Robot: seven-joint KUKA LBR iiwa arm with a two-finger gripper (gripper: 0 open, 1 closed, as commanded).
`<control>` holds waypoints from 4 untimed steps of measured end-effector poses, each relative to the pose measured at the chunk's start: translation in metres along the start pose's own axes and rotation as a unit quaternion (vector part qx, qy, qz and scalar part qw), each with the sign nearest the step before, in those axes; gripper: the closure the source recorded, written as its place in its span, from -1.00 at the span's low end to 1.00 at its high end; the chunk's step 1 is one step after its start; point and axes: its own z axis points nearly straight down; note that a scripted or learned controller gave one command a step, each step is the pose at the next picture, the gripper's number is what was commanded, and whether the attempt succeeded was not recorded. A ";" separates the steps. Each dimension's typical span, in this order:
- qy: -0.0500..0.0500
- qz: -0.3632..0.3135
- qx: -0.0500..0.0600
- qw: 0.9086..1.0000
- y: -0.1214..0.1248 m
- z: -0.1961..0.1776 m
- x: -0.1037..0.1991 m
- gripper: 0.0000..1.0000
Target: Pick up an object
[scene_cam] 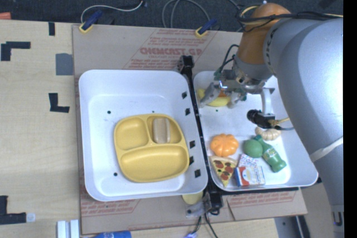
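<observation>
Two white bins: left bin [95, 120], right bin [295, 167]. Yellow divided plate [150, 160] mid left bin, tan-brown piece [162, 130] in its upper compartment. Right bin: orange pumpkin [224, 145], green bottle [273, 158], green round fruit [253, 147], pizza slice [223, 169] yellow with red spots, red-white-blue carton [249, 175] at near edge. Grey arm [312, 64], orange band [254, 42].

Light: bright and even, from above.
Shadows: soft and small, under the yellow plate [152, 147].
Glare: white bins [95, 97] shine a little.
Blur: the big grey arm [312, 75] at 3 o'clock looks fuzzy.
</observation>
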 end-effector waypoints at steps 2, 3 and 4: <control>0.002 0.000 0.000 1.000 0.000 0.000 -0.004 -1.00; -0.002 0.001 -0.001 1.000 0.000 0.000 -0.001 -1.00; -0.002 0.001 -0.001 1.000 0.000 0.000 -0.001 -1.00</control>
